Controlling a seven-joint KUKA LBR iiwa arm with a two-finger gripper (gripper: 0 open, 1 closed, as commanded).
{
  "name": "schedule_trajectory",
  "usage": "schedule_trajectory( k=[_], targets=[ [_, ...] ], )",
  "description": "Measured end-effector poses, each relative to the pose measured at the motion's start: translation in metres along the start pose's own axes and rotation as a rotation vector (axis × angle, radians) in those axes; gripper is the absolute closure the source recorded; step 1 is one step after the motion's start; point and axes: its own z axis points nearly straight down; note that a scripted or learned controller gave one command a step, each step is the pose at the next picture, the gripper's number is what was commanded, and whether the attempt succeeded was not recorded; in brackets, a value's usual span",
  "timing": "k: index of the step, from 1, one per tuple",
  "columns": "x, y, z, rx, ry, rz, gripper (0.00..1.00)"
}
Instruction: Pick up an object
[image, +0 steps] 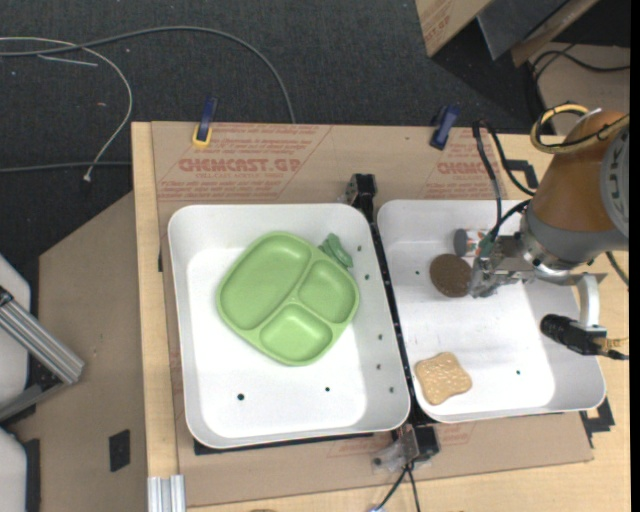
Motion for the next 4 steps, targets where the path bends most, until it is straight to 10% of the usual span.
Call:
schedule_trajectory(
  k=[2,4],
  targets=[
    [0.0,-0.002,-0.078,0.0,0.0,0.0,1.0],
    [0.104,0.01,-0.083,0.001,0.003,-0.006,1.0]
  ],
)
